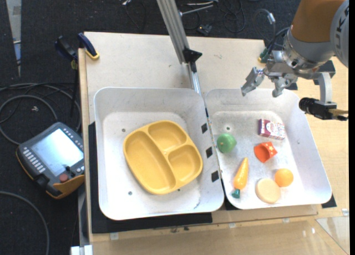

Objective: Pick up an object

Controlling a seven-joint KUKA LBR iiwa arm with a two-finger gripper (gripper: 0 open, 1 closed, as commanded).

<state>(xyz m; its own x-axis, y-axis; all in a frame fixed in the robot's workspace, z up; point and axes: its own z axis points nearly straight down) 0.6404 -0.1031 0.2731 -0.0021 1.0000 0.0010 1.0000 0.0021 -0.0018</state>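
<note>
Gripper (265, 83) hovers above the right bin's (310, 137) far rim, jaws spread and holding nothing — likely poised before a descent. Carton (271, 129) lies nearest it, within the bin; apple (226, 143), carrot (241, 174) and orange (283, 177) lie beyond — all loose, free to grasp.

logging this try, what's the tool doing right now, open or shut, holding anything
tool: open, nothing between its fingers, above the far edge of the right bin.
</note>
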